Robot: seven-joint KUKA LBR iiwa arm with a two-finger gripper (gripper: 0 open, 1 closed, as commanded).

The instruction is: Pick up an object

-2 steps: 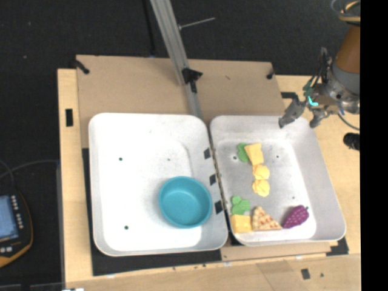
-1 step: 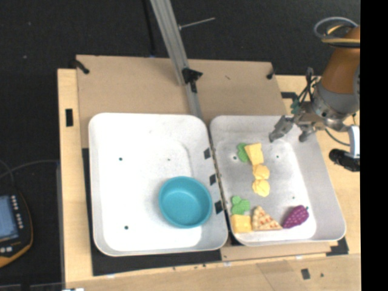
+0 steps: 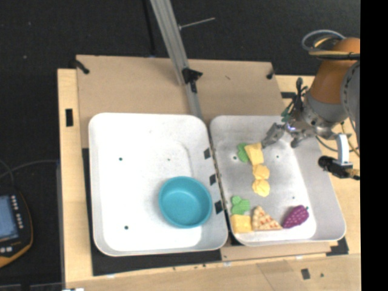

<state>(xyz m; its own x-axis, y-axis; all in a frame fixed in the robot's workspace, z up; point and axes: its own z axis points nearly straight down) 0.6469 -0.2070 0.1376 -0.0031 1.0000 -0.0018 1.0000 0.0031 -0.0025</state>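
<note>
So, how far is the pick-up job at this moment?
Nothing looks picked yet: the gripper hovers over the upper part of the right bin with nothing between its fingers. The yellow pieces, pizza slice and grapes lie inside. Descending, grasping and lifting remain.

Cut off and unclear

The grey arm with its orange band (image 3: 332, 80) runs off the right edge; the black handheld screen device (image 3: 11, 223) is cropped at left.
</note>
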